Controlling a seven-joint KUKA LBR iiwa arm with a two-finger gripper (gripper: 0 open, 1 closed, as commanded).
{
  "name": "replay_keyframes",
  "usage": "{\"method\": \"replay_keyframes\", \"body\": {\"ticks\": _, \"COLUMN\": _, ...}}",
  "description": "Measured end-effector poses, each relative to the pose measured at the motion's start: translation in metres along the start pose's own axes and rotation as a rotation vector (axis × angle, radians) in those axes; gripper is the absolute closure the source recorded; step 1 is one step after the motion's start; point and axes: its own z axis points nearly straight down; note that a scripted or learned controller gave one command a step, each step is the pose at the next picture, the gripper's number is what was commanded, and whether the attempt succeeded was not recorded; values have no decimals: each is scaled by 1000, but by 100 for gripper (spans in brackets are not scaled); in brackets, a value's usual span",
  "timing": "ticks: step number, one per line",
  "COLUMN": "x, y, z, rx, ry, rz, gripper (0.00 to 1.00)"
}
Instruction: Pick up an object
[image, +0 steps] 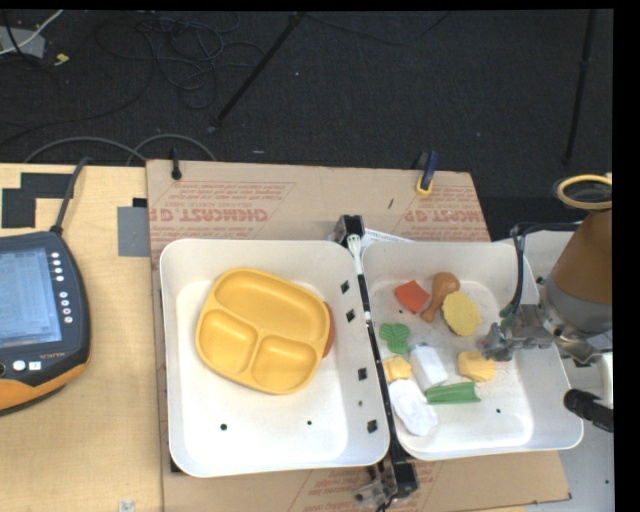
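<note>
The right bin holds several toy foods: a red piece, a brown drumstick, a yellow oval, a green leafy piece, a white block, a green bar, a white lump and a yellow chunk. My gripper is low in this bin, just above and right of the yellow chunk and right of the yellow oval. Nothing visibly sits in it.
A yellow divided plate lies in the left bin. A small yellow piece rests by the divider between the bins. A handheld pendant lies on the bench at the far left. The arm's body stands over the right bin's right edge.
</note>
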Motion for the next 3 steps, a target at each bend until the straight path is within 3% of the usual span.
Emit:
{"method": "replay_keyframes", "body": {"ticks": 1, "x": 85, "y": 52, "z": -63, "rx": -2, "ry": 3, "rz": -9, "gripper": 100}}
{"method": "replay_keyframes", "body": {"ticks": 2, "x": 118, "y": 7, "z": -160, "rx": -1, "ry": 3, "rz": -3, "gripper": 100}}
{"method": "replay_keyframes", "body": {"ticks": 3, "x": 59, "y": -24, "z": -133, "rx": 9, "ry": 1, "rz": 6, "gripper": 100}}
